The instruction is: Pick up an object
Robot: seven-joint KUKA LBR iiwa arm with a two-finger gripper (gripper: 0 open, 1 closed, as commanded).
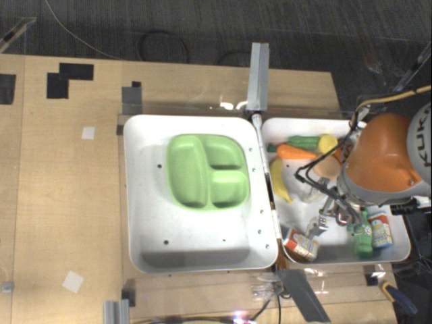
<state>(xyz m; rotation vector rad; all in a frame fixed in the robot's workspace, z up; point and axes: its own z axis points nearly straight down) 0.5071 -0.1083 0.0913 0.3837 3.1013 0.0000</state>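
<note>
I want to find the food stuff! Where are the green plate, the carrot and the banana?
green plate [206,171]: camera view, on the divider between its compartments.
carrot [295,153]: camera view, on the middle of its orange body.
banana [279,182]: camera view, on the middle of its yellow curve.

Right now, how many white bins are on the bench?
2: the left bin holds a green tray; the right bin holds toy food under the arm.

The tool hangs low in the right bin, its fingers too small to read. A small can lies just below-left of it. A banana, carrot and green vegetable lie above-left. A green divided plate sits well left, in the left bin.
</note>
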